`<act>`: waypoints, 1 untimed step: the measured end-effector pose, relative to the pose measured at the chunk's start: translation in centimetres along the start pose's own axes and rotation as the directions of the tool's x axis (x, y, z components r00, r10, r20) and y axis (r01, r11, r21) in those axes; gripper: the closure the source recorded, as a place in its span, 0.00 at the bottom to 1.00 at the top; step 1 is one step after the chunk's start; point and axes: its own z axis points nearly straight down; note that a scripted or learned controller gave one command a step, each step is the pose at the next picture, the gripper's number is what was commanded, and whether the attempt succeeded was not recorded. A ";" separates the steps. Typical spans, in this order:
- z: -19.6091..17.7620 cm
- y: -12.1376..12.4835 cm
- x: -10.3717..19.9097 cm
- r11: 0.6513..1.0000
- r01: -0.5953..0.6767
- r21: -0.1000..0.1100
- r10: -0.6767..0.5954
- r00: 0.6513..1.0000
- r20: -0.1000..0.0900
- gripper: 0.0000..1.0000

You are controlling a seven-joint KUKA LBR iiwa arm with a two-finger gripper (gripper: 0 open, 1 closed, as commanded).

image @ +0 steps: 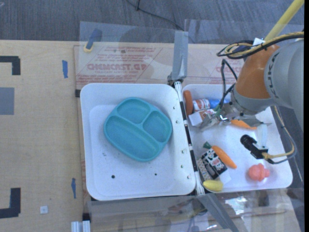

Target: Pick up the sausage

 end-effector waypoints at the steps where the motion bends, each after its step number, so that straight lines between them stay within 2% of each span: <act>1: 0.1 1.3 0.0 0.999 -0.025 0.031 0.025 1.000 -0.004 0.00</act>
